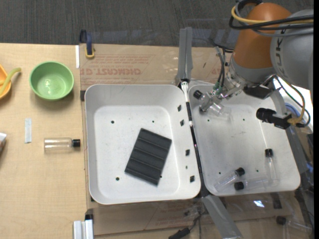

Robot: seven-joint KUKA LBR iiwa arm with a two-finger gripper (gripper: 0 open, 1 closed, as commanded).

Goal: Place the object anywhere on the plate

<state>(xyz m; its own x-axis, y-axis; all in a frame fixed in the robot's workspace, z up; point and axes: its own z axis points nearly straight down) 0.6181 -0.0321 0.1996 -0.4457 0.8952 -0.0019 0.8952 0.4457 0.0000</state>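
Far left, on the wooden tabletop (pixel 45 183): an orange item cut off by the edge (pixel 3 86), a green bowl (pixel 52 80), a small pale strip (pixel 28 131), and a clear vial with a black cap (pixel 61 143) lying on its side. None of it is in play.

Left bin (pixel 94 113): the dark ribbed plate (pixel 148 156) lies flat, tilted, a bit right of centre, with nothing on it. This is the drop target.

Right bin (pixel 279 183): the tool (pixel 215 97) is low at the upper-left corner, near the divider between the bins. A clear vial (pixel 208 105) with a dark cap lies right at its tip, but glare and clutter hide the contact, so I can't tell how the tool is set or whether it has hold of anything. Three more clear vials (pixel 238 179) with dark caps lie along the bottom and right side of this bin, well apart from the tool.

Task judged not done: the object is in the right bin and the plate is bare.

Risks:
- A clear, smooth, round vial could slip or roll out of a pinch.
- The corner wall crowds the approach and could nudge the vial aside.
- Carrying it over the divider could clip the rim.
- A vial could roll off the ribbed plate if released too high.
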